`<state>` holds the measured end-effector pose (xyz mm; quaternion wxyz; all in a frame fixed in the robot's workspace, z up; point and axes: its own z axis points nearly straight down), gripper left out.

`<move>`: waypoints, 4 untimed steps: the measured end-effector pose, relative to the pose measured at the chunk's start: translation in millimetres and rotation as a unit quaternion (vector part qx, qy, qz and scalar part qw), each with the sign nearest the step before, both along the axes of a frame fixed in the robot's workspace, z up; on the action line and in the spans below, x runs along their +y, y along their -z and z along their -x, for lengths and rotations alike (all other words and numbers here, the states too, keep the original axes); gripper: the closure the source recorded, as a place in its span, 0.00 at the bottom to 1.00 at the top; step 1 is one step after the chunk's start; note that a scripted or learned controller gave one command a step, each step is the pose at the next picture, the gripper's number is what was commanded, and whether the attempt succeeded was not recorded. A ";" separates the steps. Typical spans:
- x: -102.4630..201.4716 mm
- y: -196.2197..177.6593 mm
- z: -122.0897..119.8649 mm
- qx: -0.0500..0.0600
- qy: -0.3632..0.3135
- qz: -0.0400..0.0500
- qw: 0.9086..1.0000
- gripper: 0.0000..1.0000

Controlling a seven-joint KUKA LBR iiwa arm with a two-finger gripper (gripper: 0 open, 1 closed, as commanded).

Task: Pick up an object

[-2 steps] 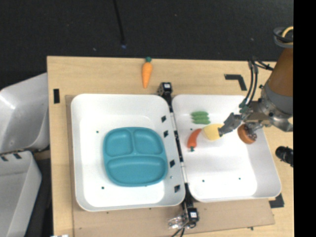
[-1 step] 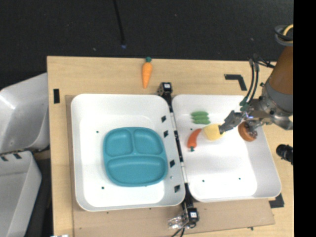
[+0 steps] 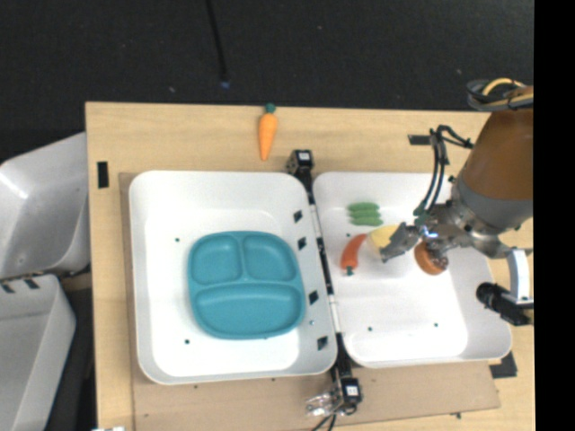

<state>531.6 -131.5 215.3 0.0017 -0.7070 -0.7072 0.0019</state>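
In the right bin (image 3: pixel 404 330) lie a green piece (image 3: pixel 364 212), a red-orange piece (image 3: pixel 351 251), a pale yellow piece (image 3: pixel 386 234) and a brown-orange round piece (image 3: pixel 431 259). My gripper (image 3: pixel 402 243) hangs low over the bin's middle, right beside the yellow piece and just left of the round piece. Nothing shows clearly between its fingers. The grey and orange arm (image 3: pixel 499 164) comes in from the right.
The left bin (image 3: pixel 153 241) holds a blue divided plate (image 3: pixel 245 284). A toy carrot (image 3: pixel 267 132) lies on the wooden bench behind the bins. Black clips sit along the seam between the bins.
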 end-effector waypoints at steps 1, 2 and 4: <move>2.5 43.2 1.4 0.000 0.001 0.000 1.000 0.00; -6.2 91.9 -3.3 0.000 0.001 0.000 1.000 0.00; -11.0 18.0 1.3 -0.006 0.003 0.001 1.000 1.00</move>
